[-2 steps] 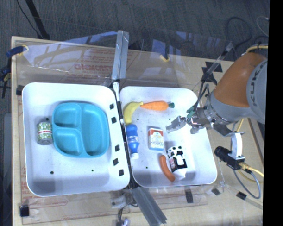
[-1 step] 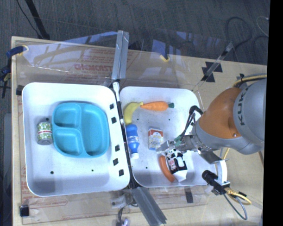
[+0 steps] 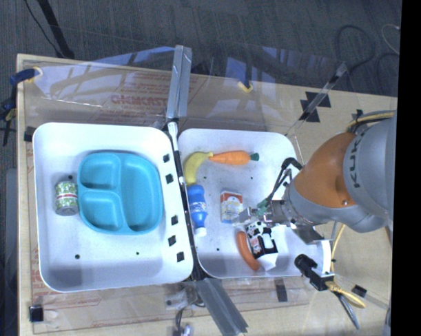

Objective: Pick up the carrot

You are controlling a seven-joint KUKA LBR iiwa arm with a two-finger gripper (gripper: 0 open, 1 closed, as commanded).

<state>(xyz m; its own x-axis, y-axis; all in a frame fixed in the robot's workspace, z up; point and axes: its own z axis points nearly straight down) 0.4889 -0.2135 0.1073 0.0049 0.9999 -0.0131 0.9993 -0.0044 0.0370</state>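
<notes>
The tapered orange carrot [image 3: 231,157] lies in the smooth white right bin [image 3: 214,264]; whether the pincer [image 3: 262,231] is spread, I cannot tell.

Bright, even overhead light across the bench [image 3: 75,83], and both white bins [image 3: 48,261] nearly wash out. Glare streaks the clear sheet along the bench's far edge. Shadows stay soft and short. The focus is a touch soft throughout, and the floor beyond is dim and grainy.
</notes>
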